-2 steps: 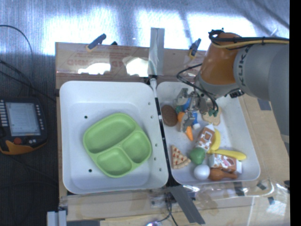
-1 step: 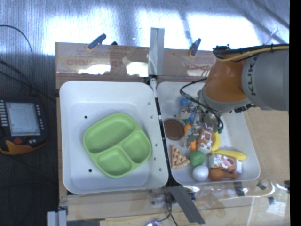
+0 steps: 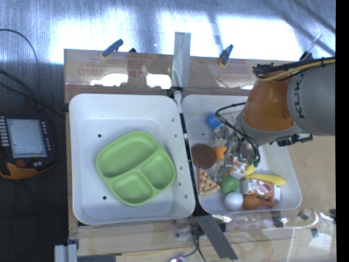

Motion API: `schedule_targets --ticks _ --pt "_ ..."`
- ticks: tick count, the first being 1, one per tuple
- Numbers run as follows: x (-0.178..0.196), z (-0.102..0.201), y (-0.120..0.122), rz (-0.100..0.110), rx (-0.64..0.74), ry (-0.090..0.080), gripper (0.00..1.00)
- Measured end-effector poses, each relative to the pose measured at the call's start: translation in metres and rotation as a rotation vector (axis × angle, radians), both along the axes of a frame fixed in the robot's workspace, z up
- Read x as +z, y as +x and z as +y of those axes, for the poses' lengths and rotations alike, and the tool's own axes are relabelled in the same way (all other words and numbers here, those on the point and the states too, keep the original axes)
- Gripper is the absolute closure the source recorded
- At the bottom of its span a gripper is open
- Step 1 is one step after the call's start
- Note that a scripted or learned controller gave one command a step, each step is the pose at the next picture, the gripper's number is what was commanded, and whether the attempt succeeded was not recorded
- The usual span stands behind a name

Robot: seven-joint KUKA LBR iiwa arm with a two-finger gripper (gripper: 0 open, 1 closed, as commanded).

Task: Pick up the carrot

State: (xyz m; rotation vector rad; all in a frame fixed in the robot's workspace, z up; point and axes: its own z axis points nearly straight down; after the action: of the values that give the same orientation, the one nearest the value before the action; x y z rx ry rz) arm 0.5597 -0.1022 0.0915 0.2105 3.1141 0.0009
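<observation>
The end effector (image 3: pixel 235 156), its grip state impossible to tell, hangs at three o'clock of the carrot (image 3: pixel 220 152), amid toy food in the right bin (image 3: pixel 292 171).

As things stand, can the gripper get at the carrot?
Probably yes: the gripper hangs right beside the carrot, whose orange top shows uncovered, though the brown cookie and other toy food crowd it.

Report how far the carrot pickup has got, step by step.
Done: the grey arm with the orange band has reached over the right white bin, and its tool sits low among the toy food. In hand: closing on the small orange carrot piece beside the brown round cookie; the carrot appears to lie in the bin, and a grasp cannot be confirmed. Left: gripping and lifting it.
</observation>
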Motion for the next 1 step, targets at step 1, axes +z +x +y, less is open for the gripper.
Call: schedule_targets --ticks 1 --pt "0.0102 -0.0003 0.0016 -0.003 0.001 -0.003 1.00"
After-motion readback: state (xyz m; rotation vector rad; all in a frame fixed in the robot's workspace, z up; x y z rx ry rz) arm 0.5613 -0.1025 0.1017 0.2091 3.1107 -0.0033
